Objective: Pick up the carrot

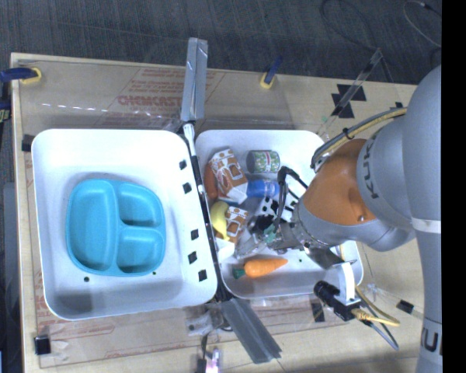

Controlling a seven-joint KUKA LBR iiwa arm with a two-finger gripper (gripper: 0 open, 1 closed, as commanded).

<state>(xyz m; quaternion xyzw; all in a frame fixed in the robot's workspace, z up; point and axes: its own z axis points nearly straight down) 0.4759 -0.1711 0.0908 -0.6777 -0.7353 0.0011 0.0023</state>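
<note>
The carrot (265,267) is lying flat near the front wall of the right bin (295,141), tip pointing right. The gripper (266,228) is hovering just above and behind it, amid a yellow fruit (218,219), a blue bottle (262,189) and a can (263,162); its opening cannot be told. A blue divided tray (116,226) is sitting in the left bin (50,154) on the counter (85,80).
</note>
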